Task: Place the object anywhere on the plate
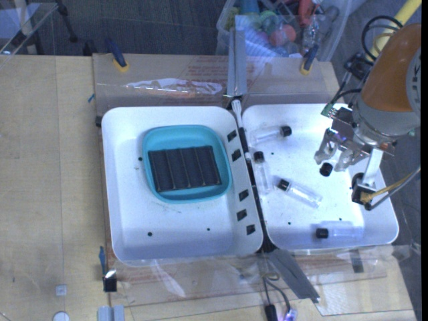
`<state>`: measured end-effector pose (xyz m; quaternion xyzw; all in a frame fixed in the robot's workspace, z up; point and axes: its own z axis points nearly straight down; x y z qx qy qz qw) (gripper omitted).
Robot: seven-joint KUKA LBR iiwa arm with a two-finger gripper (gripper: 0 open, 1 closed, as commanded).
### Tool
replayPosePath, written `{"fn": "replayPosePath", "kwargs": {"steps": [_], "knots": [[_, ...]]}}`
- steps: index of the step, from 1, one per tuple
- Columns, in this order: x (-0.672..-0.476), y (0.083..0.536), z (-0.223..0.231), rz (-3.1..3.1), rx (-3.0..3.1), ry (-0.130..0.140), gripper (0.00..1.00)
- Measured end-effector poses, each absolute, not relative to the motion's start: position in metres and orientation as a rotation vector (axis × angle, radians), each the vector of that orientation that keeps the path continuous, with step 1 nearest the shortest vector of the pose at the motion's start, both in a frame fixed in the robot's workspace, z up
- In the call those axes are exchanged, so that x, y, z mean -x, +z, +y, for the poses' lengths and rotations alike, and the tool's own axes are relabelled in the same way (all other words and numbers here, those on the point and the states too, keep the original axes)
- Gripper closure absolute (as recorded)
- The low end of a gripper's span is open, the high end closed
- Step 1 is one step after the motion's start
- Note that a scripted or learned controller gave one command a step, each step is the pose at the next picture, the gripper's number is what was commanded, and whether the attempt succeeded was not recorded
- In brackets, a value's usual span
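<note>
Hovering over the right bin (384,227), the gripper (340,154) is hanging above bare white floor, and whether it is released or clenched one cannot tell from this slanted view; nothing is visible in its grasp. Several clear vials with black caps are lying around it: one (297,191) just beside and below it, one (271,134) near the divider, one (336,232) by the front rim. The blue plate (152,146) is waiting in the left bin (120,199), well apart, probably as the drop place.
</note>
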<state>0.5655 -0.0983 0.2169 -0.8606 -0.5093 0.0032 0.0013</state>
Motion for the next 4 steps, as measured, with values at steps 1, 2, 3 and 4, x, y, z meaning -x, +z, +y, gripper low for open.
{"fn": "replayPosePath", "kwargs": {"steps": [1, 2, 3, 4], "knots": [[-0.566, 0.217, -0.098, -1.599, 2.702, 0.010, 0.00], [-0.616, 0.238, -0.151, -1.606, 2.698, 0.007, 0.00], [-0.619, 0.261, -0.201, -1.456, 2.783, 0.006, 0.00], [-0.626, 0.381, -0.202, -1.542, 2.735, 0.008, 0.00]]}}
